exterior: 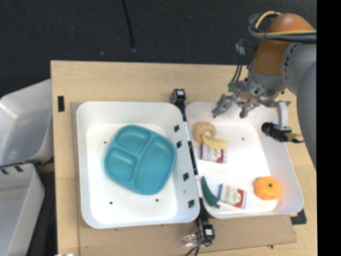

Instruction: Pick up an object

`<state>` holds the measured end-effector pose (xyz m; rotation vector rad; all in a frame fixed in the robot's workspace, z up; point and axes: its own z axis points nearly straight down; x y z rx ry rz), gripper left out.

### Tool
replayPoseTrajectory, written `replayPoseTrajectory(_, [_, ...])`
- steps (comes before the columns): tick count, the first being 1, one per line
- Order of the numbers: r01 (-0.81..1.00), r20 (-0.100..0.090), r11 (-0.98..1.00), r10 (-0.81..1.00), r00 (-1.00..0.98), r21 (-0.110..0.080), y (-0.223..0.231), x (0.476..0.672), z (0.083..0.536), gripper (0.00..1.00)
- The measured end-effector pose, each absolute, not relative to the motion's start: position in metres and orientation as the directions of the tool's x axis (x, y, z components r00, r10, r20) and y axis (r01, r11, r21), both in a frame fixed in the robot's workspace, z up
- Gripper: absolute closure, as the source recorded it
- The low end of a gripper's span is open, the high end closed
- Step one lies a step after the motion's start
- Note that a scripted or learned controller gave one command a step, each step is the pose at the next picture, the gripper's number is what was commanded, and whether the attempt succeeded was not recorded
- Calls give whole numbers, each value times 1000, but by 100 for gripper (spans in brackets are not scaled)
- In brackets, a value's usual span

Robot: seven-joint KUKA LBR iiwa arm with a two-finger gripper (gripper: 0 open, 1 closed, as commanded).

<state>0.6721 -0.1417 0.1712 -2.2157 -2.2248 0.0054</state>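
Jaws spread and empty, our gripper hovers above the right bin's far edge. Nearest, toward the bin's middle, lies the croissant: we judge it light, stiff plastic; pinch across its middle.

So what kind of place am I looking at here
Most likely a robotics lab's grasping test bench: a grey arm with an orange band reaches over two shallow white bins, one holding a teal sectioned plate, the other toy items such as a small orange pumpkin.
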Motion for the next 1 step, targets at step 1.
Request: replayPoseTrajectory(1, [1000,-2,6,1000,-6,0,-141,675,130,0])
